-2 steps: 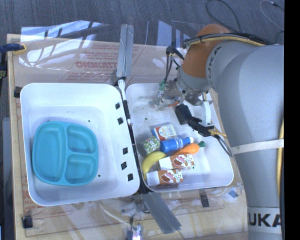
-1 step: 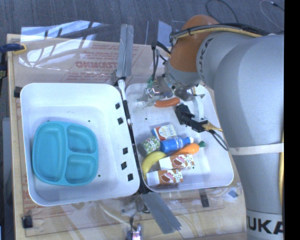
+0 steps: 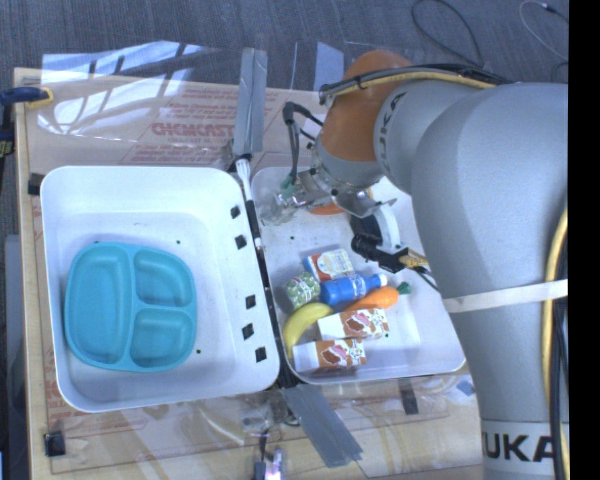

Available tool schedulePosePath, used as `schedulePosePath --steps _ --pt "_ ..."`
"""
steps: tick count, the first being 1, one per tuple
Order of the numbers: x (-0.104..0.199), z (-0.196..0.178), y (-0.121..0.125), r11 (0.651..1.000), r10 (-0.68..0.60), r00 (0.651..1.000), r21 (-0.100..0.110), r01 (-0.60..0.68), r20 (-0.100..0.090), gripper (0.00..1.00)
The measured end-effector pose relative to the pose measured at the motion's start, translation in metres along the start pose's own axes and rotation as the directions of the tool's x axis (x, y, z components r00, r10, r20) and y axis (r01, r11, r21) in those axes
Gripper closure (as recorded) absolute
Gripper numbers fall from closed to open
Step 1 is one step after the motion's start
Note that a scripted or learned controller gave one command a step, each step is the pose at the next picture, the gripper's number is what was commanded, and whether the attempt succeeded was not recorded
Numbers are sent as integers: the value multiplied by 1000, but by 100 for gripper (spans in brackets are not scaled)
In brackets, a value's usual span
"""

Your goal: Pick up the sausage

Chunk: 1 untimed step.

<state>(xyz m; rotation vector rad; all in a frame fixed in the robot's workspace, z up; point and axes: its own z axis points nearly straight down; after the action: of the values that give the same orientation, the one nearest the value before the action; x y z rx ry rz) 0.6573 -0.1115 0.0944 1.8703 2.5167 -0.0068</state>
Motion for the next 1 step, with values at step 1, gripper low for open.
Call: schedulePosePath --steps 1 --pt "-63 -67 -19 1000 10 1000 0 -10 -7 100"
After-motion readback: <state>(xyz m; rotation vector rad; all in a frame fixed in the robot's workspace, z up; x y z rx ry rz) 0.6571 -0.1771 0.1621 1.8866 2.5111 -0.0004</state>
